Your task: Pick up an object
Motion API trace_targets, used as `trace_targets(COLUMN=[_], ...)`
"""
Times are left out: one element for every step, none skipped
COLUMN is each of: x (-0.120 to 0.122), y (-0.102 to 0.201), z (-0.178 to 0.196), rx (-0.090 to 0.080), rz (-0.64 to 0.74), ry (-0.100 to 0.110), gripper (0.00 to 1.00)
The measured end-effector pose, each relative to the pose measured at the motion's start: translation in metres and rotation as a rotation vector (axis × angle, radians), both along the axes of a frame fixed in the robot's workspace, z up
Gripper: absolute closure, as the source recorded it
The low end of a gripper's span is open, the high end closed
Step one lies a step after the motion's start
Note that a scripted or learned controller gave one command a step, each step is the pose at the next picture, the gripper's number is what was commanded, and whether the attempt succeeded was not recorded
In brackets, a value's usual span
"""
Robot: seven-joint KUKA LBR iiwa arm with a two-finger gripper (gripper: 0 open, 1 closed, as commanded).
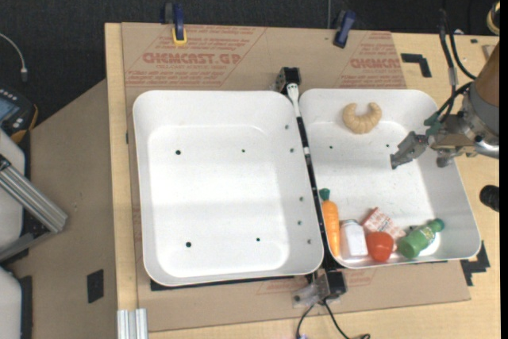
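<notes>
Gripper (421, 151): over right bin (444, 194), upper right part; fingers spread, nothing between them.
Croissant (362, 117): top of right bin, apart from gripper.
Carrot (330, 218), tomato (380, 245), green bottle (418, 240): clustered along bottom edge.
Left bin (218, 186): beside right bin.

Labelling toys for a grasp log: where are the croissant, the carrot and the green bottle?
croissant (362, 117): camera view, middle of its curved body.
carrot (330, 222): camera view, orange body below the green top.
green bottle (415, 242): camera view, its green body.
</notes>
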State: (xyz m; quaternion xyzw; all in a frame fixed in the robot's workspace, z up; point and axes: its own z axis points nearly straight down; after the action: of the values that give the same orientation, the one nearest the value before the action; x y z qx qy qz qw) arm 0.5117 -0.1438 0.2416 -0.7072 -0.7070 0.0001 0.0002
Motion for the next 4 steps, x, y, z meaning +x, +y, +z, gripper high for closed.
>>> trace_targets(x=[-0.036, -0.011, 0.055, 0.007], y=[0.035, -0.015, -0.006, 0.037], z=[-0.120, -0.157, -0.005, -0.163], rx=[0.006, -0.003, -0.006, 0.003], rz=[0.001, -0.003, 0.005, 0.000], ry=[0.015, -0.002, -0.022, 0.003], gripper=[0.00, 0.00, 0.00, 0.00])
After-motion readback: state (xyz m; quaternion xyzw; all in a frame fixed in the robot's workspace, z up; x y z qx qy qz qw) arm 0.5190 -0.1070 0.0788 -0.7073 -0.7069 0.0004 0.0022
